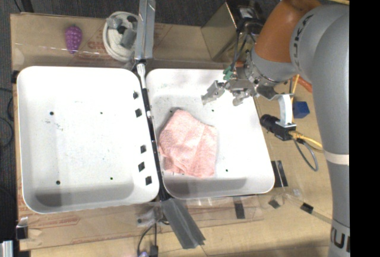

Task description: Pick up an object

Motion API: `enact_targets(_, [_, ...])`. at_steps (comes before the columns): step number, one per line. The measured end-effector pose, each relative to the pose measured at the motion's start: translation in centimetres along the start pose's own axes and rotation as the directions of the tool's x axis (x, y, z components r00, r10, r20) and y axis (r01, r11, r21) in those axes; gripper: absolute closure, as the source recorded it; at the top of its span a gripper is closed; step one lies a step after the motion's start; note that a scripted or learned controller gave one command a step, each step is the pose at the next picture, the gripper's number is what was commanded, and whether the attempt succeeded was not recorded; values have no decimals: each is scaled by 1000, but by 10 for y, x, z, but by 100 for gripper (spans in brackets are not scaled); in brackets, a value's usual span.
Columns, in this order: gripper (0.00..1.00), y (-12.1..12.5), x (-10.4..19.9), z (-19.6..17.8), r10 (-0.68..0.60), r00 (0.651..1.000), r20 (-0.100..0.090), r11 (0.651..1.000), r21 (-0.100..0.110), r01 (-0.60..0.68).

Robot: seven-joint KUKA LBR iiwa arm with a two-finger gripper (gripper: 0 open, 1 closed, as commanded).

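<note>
A crumpled pink cloth (pixel 188 144) lies in the right bin (pixel 249 155), toward its left and front. My gripper (pixel 225 94) hangs over the back part of that bin, up and to the right of the cloth and apart from it. Its two fingers are spread, one pointing left (pixel 211 94) and one further right (pixel 240 98), with nothing between them. The grey arm with its orange band (pixel 285 30) comes in from the right.
The left bin (pixel 35 131) sits beside the right one, with a dark divider (pixel 145 131) between them. Behind the bins are a purple grape bunch (pixel 73 38), a white roll (pixel 120 36) and a cardboard box (pixel 228 27). A blue block (pixel 300 108) and cables lie right.
</note>
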State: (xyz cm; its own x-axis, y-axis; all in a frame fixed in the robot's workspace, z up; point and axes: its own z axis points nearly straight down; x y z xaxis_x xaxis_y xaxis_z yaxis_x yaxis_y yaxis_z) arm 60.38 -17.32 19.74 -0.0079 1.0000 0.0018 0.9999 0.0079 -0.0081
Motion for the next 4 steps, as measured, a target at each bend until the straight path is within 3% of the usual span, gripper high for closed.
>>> enact_targets(1, [0, -11, -29, 100, -76, 997, 1, 997, -2, 76])
enact_targets(2, [0, -44, -3, 107, -182, 983, 2, 983, -6, 182])
enact_targets(3, [0, -70, 30, 108, -212, 977, 2, 977, -5, 212])
enact_targets(4, [100, -69, 30, 100, -215, 977, 1, 977, -2, 215])
